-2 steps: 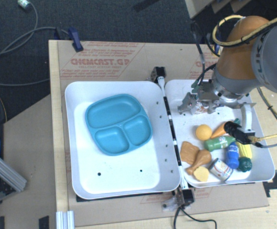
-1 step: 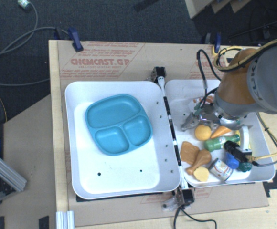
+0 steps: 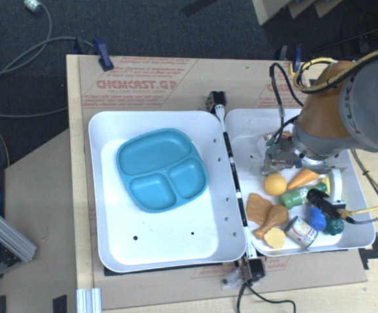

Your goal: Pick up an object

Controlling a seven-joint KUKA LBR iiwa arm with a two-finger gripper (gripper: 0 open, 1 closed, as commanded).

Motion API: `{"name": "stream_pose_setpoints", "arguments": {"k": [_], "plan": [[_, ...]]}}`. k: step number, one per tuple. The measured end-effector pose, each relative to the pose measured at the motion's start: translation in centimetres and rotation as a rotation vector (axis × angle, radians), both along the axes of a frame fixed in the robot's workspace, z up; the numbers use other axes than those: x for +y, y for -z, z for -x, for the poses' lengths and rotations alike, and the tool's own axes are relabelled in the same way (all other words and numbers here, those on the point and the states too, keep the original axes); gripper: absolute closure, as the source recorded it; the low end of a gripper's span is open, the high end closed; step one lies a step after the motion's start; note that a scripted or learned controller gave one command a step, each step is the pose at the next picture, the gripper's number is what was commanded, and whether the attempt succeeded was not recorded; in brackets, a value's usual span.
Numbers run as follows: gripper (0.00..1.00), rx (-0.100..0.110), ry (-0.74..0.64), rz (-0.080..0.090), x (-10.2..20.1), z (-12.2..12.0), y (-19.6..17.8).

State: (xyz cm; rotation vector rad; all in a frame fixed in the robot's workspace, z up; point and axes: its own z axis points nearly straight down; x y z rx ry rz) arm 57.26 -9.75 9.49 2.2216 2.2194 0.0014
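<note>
My gripper [image 3: 275, 156] is down in the right bin [image 3: 244, 135], at its middle, with the grey arm and orange band [image 3: 322, 113] above it to the right. Directly in front of the gripper lies a yellow lemon [image 3: 275, 184], very close to it or touching. An orange carrot [image 3: 303, 177] lies just right of the lemon. Nearer the front edge sit a green piece [image 3: 293, 198], a brown drumstick [image 3: 264, 211], a yellow slice [image 3: 274, 238], a small can [image 3: 301, 232], a blue object [image 3: 316, 218] and a teal one [image 3: 335, 226]. Nothing is visibly held.
The left bin [image 3: 111, 240] holds a blue divided plate [image 3: 161, 169] in its upper half. A black clamp bar [image 3: 231, 175] runs between the two bins. Cables [image 3: 287, 83] hang beside the arm over the right bin's far side.
</note>
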Motion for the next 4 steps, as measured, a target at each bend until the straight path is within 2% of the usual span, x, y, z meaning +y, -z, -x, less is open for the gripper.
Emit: {"name": "stream_pose_setpoints", "arguments": {"k": [1,2,3,4], "plan": [[0.00,0.001,0.000,0.000,0.0,0.0,0.1],[0.00,0.007,0.001,-0.002,-0.4,3.0,1.1],[1.00,-0.003,-0.001,-0.001,-0.3,2.6,-0.1],[1.00,-0.010,-0.009,-0.001,5.9,-1.6,-9.6]]}}
